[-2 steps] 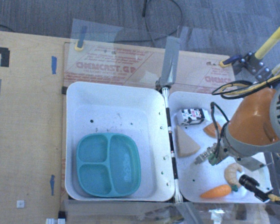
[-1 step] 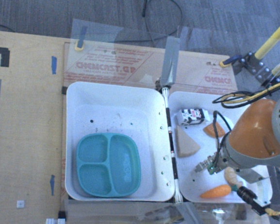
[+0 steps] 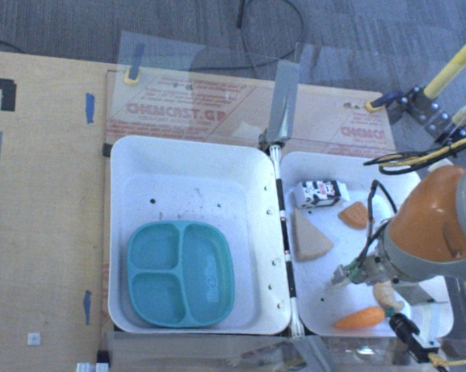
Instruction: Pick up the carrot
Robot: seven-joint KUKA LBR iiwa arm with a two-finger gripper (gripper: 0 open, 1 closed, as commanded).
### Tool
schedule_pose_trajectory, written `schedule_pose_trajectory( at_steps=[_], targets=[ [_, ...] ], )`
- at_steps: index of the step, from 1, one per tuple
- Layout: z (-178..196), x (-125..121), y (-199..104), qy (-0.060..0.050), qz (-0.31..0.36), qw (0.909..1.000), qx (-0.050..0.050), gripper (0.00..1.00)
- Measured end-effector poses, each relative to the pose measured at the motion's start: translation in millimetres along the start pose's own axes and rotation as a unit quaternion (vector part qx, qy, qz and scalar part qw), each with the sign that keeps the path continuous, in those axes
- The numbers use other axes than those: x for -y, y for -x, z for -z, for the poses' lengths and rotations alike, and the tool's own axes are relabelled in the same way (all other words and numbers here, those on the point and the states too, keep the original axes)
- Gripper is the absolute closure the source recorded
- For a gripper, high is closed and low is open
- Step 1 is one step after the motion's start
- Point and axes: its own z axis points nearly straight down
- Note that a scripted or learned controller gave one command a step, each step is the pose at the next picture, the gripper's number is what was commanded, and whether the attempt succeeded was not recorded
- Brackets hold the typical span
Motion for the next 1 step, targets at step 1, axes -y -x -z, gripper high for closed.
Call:
schedule_pose_trajectory(
  at_steps=[1],
  targets=[
    [0.3,-3.9,-12.7,-0.001,0.18,0.9837,0.003,1.0]
  ],
)
